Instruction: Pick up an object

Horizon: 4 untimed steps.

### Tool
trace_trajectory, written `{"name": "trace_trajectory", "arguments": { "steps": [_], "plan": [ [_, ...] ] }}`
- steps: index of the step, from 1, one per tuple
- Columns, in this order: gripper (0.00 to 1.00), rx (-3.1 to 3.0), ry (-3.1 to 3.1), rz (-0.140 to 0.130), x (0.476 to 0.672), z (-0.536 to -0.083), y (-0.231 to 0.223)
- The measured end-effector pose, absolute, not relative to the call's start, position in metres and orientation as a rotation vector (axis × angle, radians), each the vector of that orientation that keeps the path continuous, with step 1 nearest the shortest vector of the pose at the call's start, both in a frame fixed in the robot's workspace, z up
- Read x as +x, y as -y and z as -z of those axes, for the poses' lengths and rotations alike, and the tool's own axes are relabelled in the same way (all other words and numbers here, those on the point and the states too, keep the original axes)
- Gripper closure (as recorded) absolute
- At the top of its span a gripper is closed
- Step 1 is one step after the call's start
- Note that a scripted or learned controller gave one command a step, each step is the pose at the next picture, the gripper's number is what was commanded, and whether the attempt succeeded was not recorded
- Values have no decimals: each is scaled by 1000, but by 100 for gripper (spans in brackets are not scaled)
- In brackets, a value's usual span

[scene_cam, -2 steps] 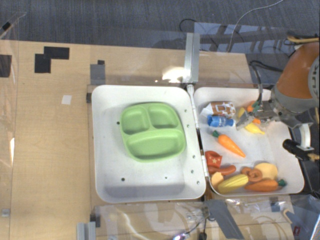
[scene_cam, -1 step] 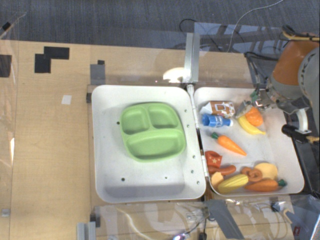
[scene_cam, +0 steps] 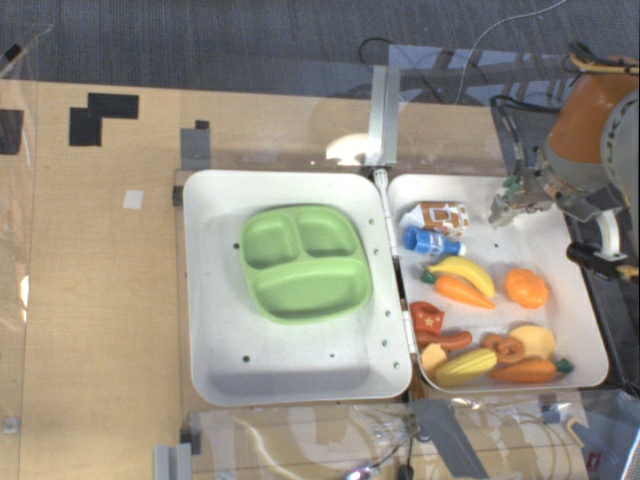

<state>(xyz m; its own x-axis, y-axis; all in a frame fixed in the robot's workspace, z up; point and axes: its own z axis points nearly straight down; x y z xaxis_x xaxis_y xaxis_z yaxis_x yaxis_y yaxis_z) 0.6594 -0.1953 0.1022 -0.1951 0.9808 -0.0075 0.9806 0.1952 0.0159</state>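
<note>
The hand hovers over the right bin — near the far rim. Whether it's spread, I cannot tell (too small). Toy food lies below — a banana, an orange.

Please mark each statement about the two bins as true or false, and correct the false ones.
1. The green divided plate lies in the left bin. True.
2. The end effector hovers over the left bin. False: it is over the right bin, near its far edge.
3. The banana lies beside a carrot. True.
4. The blue bottle rests on the green divided plate. False: it lies in the right bin, by the dividing wall.
</note>
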Motion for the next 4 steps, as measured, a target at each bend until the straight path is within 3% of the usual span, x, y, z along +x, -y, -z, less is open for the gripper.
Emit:
{"name": "trace_trajectory", "arguments": {
  "steps": [1,2,3,4],
  "plan": [
    [0,1982,-2417,-12,659,-102,195],
    [0,2050,-2370,-9,603,-90,146],
    [0,2100,-2327,-7,657,-88,105],
    [0,1874,-2511,-7,671,-195,93]
  ]
}}
